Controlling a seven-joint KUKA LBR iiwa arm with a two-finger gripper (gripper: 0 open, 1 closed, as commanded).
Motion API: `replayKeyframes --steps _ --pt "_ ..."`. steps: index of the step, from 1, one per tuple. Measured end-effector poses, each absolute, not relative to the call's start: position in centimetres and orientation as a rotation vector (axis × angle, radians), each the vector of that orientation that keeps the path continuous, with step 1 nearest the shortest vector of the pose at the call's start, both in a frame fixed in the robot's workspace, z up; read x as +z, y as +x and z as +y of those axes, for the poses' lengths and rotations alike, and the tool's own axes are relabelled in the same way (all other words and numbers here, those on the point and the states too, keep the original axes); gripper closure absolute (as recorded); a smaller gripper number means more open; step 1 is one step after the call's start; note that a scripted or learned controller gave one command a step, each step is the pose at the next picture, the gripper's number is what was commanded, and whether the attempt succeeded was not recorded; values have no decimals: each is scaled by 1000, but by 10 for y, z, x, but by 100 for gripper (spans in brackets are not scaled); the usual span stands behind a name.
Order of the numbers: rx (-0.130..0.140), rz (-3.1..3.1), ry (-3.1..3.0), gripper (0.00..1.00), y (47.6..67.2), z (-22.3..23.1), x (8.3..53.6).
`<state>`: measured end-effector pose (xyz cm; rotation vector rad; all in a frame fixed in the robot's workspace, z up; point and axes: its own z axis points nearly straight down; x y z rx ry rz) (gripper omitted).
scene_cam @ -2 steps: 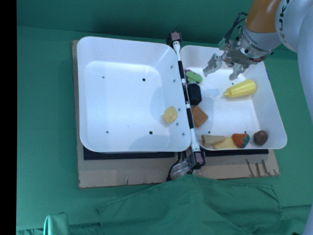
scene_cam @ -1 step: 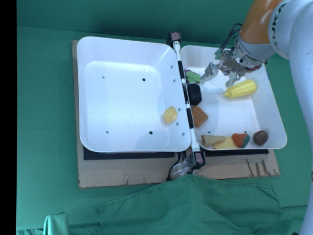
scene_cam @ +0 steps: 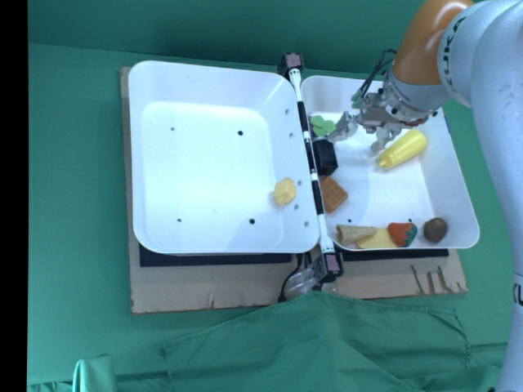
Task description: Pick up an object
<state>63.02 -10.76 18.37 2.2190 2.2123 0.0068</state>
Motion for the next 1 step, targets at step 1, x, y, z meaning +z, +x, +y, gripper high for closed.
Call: replayKeyframes --steps 1 --pt "18 2200 2214 100 633 -109 200"
